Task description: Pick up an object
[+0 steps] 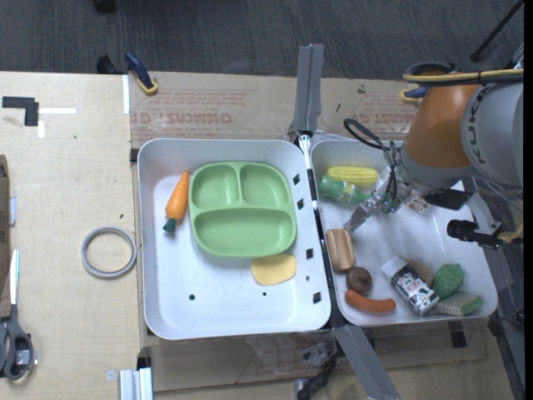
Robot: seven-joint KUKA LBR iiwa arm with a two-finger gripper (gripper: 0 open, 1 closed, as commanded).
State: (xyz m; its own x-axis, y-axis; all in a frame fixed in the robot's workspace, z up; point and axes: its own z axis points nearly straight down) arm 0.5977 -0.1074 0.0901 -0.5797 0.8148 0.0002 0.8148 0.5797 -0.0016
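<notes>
My gripper point(366, 213) hangs low over the middle of the right bin point(391, 238), pointing down and to the left. It sits just below a yellow corn cob point(352, 174) and a green item point(336, 190), and just above a tan bread-like block point(340, 250). Nothing shows held in it. Nearer the front of that bin lie a brown round piece point(359, 279), a red sausage point(371, 304), a small printed box point(415, 290) and a green broccoli-like toy point(450, 279).
The left bin point(166, 298) holds a green divided plate point(243, 209), a carrot point(176, 197) and a yellow slice point(273, 269). A grey ring point(109, 251) and scissors point(12, 340) lie on the bench to the left. The grey divider point(310, 98) stands between the bins.
</notes>
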